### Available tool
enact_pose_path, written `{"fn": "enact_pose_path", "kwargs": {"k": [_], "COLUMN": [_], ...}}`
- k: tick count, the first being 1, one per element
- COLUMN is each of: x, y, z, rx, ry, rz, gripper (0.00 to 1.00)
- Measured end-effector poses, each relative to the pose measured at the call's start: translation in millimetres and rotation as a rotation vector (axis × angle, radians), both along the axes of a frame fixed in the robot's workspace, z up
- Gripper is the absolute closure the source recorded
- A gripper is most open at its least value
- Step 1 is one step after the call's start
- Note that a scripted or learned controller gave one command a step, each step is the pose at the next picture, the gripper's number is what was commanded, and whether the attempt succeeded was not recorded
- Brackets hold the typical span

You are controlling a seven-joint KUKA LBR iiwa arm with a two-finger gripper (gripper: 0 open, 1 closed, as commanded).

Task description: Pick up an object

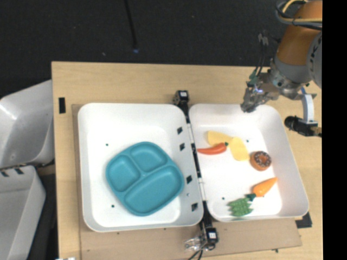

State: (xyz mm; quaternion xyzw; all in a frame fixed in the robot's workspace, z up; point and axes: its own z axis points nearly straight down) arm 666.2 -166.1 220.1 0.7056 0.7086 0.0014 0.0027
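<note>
Lower right of the frame, the right bin (293, 161) holds broccoli (240, 207), a carrot (264, 187), a doughnut (260, 160), a chilli (212, 149) and yellow pieces (230, 143). Left, a blue plate (143, 177). Upper right, the end effector (250, 104) hovers over the bin's far rim; its state cannot be told.

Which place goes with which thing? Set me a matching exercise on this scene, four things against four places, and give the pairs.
Things:
1. blue divided plate
2. carrot
3. broccoli
4. pincer

Places:
A. at the near edge of the right bin, just left of the orange vegetable
B. over the far rim of the right bin
C. in the left bin
D. in the right bin, below the brown doughnut

Pairs: 1-C, 2-D, 3-A, 4-B
</note>
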Motion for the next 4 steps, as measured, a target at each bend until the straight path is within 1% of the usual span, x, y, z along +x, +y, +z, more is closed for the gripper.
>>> {"fn": "enact_pose_path", "kwargs": {"k": [2,4], "x": [-33,-74], "y": [110,214], "z": [23,40], "rx": [0.004,0.003], "ry": [0.005,0.006], "rz": [0.003,0.003], "gripper": [1.0,1.0]}}
